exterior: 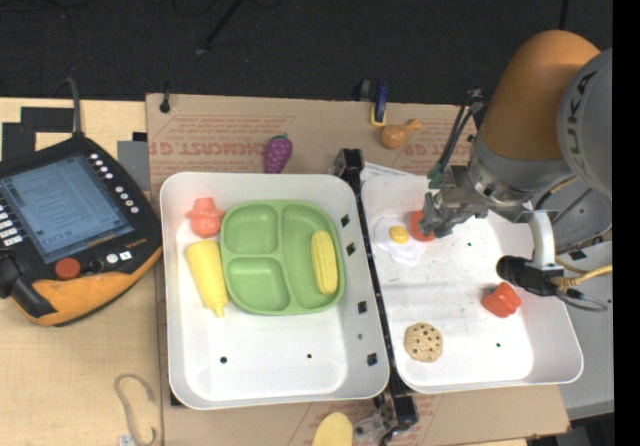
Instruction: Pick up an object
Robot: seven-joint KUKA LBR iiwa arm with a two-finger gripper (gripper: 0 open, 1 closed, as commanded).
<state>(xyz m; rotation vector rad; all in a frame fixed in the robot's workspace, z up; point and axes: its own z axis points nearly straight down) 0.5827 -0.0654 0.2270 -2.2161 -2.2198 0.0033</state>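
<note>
My gripper [430,222] hangs low over the far left part of the right bin [540,359]. Its tip is right at a small red-orange piece [421,231], which it partly hides. Just left of that lies a fried egg [399,235], white with a yellow yolk. A cookie [424,341] rests near the bin's front left. At the right side of this bin is a red toy [501,300], beside a black cable fitting on the arm.
The left bin [260,364] holds a green divided plate [262,279] with a corn cob [324,261], a yellow bottle [207,275] and a pink-red toy [204,218]. Purple grapes [278,152] and a brown pear shape [398,133] lie behind the bins. A control pendant [70,224] sits at left.
</note>
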